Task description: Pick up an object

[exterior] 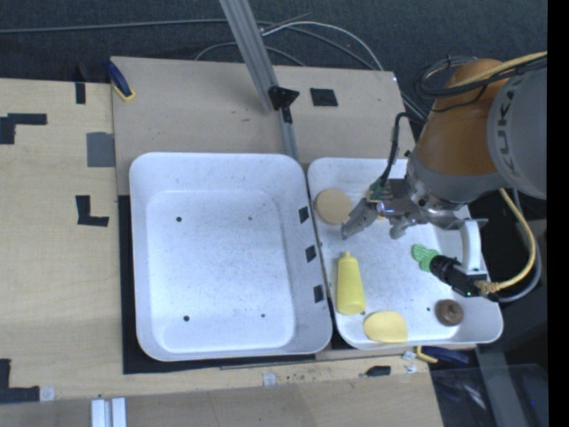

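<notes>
Two shallow white plastic bins (151, 185) stood on the worktop. The hand (380, 222) hovered open and empty over the right one, beside the round tan disc (332, 206), probably its target. A yellow plastic bottle (349, 284) lay nearer the front.

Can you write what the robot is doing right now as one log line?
gripper: open, nothing held | above right bin | nearest: tan disc | yellow bottle: lying in bin

A robotics lab — taped bench (53, 238), two white bins (222, 256), loose cables (311, 38).
</notes>
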### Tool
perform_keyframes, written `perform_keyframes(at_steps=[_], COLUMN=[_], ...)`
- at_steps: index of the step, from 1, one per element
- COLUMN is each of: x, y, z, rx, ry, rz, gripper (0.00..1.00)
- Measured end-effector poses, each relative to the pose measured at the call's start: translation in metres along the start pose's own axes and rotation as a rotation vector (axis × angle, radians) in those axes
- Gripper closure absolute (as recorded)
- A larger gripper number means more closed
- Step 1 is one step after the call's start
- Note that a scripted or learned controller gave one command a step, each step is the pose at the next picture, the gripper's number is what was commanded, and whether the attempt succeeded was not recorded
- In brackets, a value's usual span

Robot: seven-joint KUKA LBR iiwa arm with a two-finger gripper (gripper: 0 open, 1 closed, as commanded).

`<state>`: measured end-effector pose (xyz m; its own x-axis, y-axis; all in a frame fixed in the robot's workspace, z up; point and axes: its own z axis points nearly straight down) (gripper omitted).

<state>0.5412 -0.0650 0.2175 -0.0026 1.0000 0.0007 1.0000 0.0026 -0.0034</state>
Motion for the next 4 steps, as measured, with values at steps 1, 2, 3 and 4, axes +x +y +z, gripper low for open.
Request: perform_keyframes(at_steps=[1, 2, 3, 4], x=[-0.028, -0.027, 0.016, 0.082], y=[-0.035, -0.033, -0.038, 0.003], z=[0.117, 0.104, 0.027, 0.029], rx=[0.004, -0.002, -0.008, -0.002], ry=[-0.001, 0.000, 0.000, 0.000], rz=[0.004, 0.002, -0.001, -0.001], gripper=[0.00, 1.00, 1.00, 1.00])
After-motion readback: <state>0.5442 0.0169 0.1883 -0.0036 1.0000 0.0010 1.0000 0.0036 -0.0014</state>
